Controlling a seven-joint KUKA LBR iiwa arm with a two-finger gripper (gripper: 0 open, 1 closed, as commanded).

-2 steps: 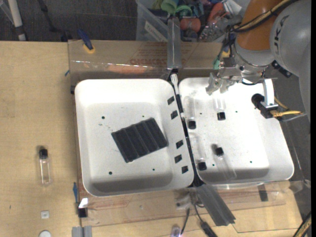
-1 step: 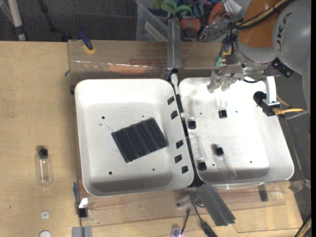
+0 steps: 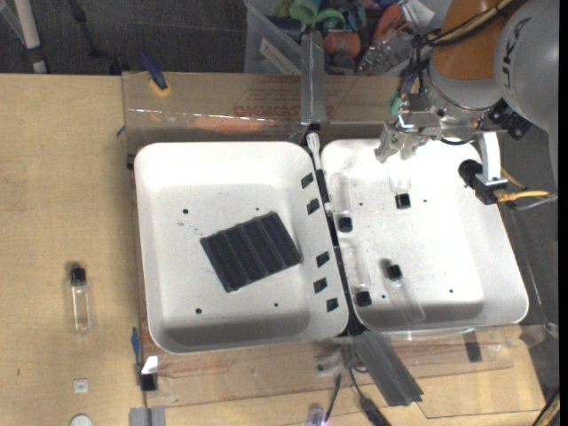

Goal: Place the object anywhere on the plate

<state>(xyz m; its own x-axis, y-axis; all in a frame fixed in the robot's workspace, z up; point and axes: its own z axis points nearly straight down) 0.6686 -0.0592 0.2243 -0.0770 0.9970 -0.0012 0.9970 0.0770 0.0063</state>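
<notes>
A dark ribbed rectangular plate [image 3: 251, 250] lies tilted on the floor of the left bin [image 3: 160, 176]. Two small black blocks rest in the right bin [image 3: 497, 264]: one [image 3: 402, 201] toward the back, the other [image 3: 393, 272] nearer the front. My gripper [image 3: 399, 145] hangs over the back edge of the right bin, above and behind the rear block. Its two pale fingers stand apart, open, with nothing between them.
Small black clips [image 3: 344, 224] line the ridge between the two bins. A clear crate of colourful toys [image 3: 342, 11] stands behind the bins. A small vial [image 3: 80, 298] lies on the wooden bench at the left. A black fitting with a yellow cable [image 3: 484, 177] hangs from the arm.
</notes>
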